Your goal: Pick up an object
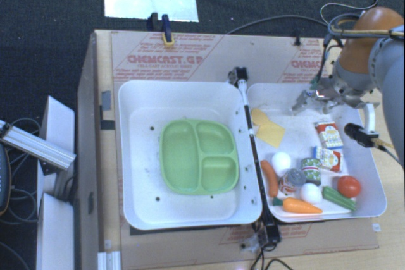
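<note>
White bins sit side by side: the left bin (136,136) holds a green tray (199,156), and the right bin (373,199) holds the food. The gripper (314,98) hangs over the right bin's far part with fingers spread, grasping nothing. Yellow cheese (269,129) lies just near-left of it. A carrot (268,177) runs near to far by the left wall; another carrot (301,205) lies left to right at the near edge. A tomato (348,186) sits near-right.
</note>
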